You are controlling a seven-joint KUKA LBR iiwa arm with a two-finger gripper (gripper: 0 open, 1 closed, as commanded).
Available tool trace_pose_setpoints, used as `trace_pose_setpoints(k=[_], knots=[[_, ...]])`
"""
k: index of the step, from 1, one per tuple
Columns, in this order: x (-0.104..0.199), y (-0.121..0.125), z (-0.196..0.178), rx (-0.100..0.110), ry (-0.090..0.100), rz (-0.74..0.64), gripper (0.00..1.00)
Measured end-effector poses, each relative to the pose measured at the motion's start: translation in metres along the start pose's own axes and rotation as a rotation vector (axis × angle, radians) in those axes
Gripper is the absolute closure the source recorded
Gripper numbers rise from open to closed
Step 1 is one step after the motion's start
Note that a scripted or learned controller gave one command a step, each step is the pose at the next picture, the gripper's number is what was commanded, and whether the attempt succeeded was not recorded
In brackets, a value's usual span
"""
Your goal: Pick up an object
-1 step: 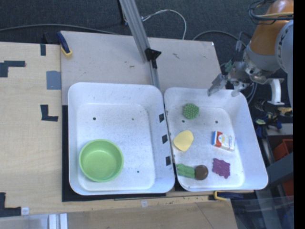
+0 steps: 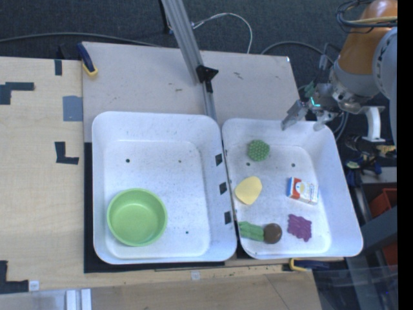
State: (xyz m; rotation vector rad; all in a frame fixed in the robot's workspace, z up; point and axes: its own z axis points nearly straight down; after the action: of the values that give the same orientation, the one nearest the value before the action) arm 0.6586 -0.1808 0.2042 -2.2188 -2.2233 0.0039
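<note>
Hand (image 2: pixel 303 113) hangs above the far rim of the right bin (image 2: pixel 342 192), carrying nothing; whether it is apart or together cannot be told at this size. It sits clear of the contents, likely parked high so any item stays reachable.

Nearest the hand: green ball (image 2: pixel 259 150). Farther from the hand: yellow piece (image 2: pixel 248 190), small carton (image 2: pixel 302 190), purple toy (image 2: pixel 299 227), green block (image 2: pixel 251 230) touching a brown ball (image 2: pixel 272 233). Loosely scattered, mostly apart, which suits single picks.

Farthest from the hand: green bowl (image 2: pixel 137 217) in the left bin (image 2: pixel 155 124).

One fixed camera looks down at a slant on both bins (image 2: pixel 97 173).
</note>
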Motion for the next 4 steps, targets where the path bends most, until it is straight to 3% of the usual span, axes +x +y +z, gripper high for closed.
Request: trace_pose_setpoints(k=[2,3,4], knots=[[0.013,0.007,0.113,0.005,0.002,-0.001,0.00],[0.013,0.007,0.116,0.001,0.000,0.000,0.00],[0.014,0.008,0.105,0.000,-0.001,-0.002,1.00]])
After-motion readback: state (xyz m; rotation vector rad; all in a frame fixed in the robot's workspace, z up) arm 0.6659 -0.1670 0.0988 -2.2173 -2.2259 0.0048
